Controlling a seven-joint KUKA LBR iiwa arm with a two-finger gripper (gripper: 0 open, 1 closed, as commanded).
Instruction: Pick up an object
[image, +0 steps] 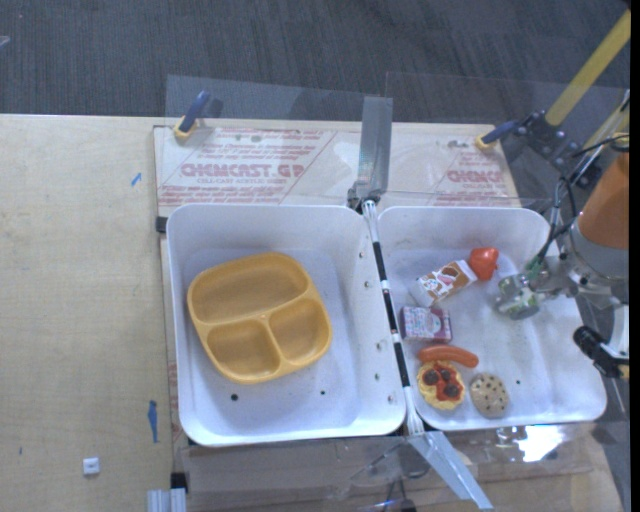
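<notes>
Your bench (70, 300) is light wood; 2 shallow white bins sit side by side on it, meeting at a centre divider. Behind them lies a clear sheet over cardboard (240, 170) with red print, clipped by a blue-and-yellow clamp (192, 112) at its back left corner and another clamp (498, 134) at its back right. Past the bench's back edge you see dark grey carpet (300, 40). There are blue marks on the bench's left side and a small white cube (91, 465) near its front left corner.

Left bin (190, 235): 1 yellow 3-compartment plate (258, 315), roughly central, tilted a bit.

Right bin (575, 395): a red tomato-like toy (483, 261) toward the back, a small white-and-orange carton (445, 282) just left of it, and a dark pink packet (426, 323) near the divider. A red sausage (448, 355) lies in front of that, with a small pizza toy (441, 385) and a cookie (489, 395) near the bin's front edge.

Your arm (605, 215) comes in over the right bin's right edge, orange band showing. The gripper (518, 297) is low over the bin's right half, right of the carton and in front of the tomato, apart from both. You can't tell how wide the pincer is; it's a blurry grey-green blob. Nothing is visibly held. A yellow pole (595, 62) slants at the back right corner of the scene.
</notes>
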